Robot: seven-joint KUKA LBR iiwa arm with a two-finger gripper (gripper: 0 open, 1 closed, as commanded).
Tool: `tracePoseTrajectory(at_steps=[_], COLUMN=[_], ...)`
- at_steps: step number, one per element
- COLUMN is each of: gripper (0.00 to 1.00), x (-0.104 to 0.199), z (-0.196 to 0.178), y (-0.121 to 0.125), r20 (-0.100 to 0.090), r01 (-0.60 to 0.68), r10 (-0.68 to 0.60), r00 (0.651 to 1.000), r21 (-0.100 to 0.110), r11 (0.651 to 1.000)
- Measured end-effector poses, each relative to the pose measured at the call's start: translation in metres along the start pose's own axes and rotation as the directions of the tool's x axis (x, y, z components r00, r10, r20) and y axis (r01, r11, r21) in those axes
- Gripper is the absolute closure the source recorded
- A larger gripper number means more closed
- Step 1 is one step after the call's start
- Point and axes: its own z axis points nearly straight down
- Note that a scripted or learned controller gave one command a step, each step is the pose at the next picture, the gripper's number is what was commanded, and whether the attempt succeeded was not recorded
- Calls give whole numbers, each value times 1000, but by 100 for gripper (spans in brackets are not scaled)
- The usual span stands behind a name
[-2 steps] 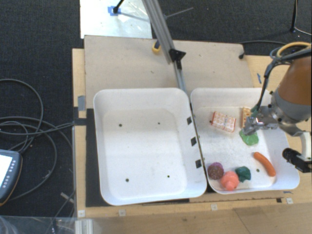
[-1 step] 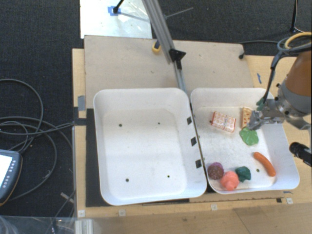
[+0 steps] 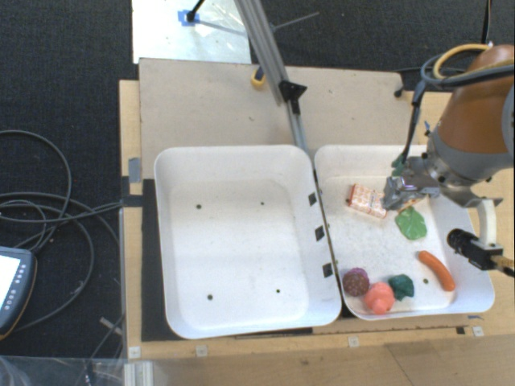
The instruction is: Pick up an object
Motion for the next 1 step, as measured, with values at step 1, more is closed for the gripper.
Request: tracePoseTrajectory(at_steps=[1], gripper=[100], x=[43], z=[3], y=[9], r20=[0], r01=[-1], r10=[1], r00=[1000], r21=[2], r11=[1000])
